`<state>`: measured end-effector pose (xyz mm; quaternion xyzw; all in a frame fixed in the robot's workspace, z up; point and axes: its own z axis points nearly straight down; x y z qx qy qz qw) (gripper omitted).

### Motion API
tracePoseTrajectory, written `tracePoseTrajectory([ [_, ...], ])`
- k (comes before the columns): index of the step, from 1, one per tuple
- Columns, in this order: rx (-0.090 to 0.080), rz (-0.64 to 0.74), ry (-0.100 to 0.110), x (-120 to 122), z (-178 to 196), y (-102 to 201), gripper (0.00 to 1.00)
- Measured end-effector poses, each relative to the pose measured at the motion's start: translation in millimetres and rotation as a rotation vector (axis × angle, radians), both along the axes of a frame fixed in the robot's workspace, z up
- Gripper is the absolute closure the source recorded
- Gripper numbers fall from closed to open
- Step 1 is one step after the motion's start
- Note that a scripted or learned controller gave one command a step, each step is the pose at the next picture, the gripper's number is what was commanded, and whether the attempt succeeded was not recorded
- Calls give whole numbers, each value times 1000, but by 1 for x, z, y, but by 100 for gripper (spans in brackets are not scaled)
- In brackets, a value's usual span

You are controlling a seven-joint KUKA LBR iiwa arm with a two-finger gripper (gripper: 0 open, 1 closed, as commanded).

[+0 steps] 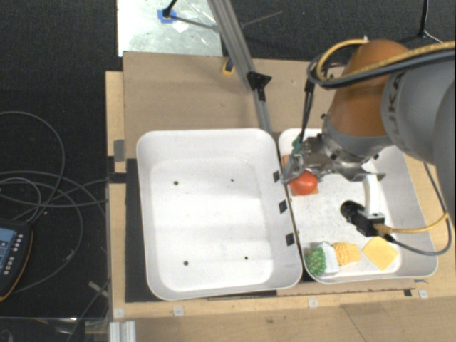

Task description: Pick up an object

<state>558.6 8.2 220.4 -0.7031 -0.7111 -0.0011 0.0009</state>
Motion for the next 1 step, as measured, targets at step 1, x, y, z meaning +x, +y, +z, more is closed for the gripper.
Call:
tracePoseTrajectory([
  [1, 0, 0, -1, -1, 6, 59, 100],
])
